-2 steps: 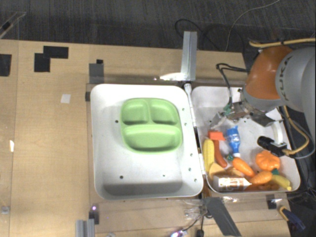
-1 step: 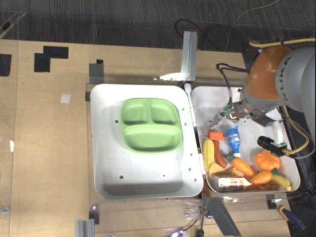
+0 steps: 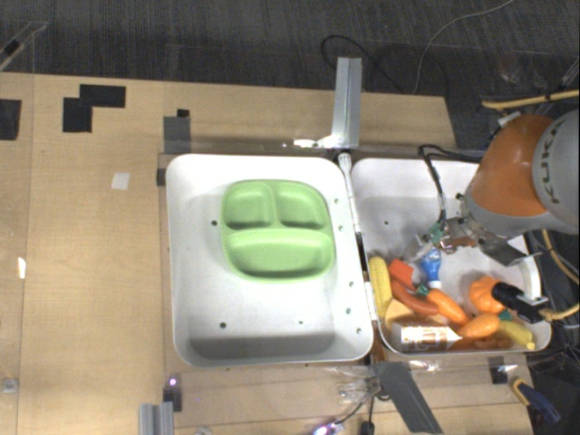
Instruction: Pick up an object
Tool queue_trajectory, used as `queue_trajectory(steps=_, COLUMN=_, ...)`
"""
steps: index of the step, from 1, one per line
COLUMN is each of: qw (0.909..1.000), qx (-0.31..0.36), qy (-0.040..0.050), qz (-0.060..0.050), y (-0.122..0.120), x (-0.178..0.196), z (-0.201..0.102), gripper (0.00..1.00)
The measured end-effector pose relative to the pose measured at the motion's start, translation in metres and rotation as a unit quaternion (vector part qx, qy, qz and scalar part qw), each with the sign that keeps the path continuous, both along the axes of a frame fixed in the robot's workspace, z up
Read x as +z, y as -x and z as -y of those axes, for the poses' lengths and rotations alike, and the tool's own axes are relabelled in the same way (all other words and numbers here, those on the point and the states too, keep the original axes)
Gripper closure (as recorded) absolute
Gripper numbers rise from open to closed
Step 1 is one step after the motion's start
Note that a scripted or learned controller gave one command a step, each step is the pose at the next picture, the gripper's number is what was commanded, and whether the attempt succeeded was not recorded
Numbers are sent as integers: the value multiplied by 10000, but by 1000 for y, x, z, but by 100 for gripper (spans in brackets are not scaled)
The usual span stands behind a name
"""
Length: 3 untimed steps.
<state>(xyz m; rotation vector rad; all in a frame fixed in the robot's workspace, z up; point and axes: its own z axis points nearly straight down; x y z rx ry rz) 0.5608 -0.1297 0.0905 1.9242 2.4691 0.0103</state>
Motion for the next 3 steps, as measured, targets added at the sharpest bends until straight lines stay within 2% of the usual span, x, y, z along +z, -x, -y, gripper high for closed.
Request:
queue_trajectory(steps=1, qw=10000, qx=14, qy=-14, qz=33, y=-3, x=12, z=-3, gripper=100)
queue_trajectory(steps=2, qw=9989, qx=-462, qy=-10, qz=-34, y=-9, x=67, z=-14, gripper=100)
queue_trajectory(steps=3, qw=9967, qx=-814, qy=-18, qz=-36, y=-37, x=140, z=-83, gripper=100)
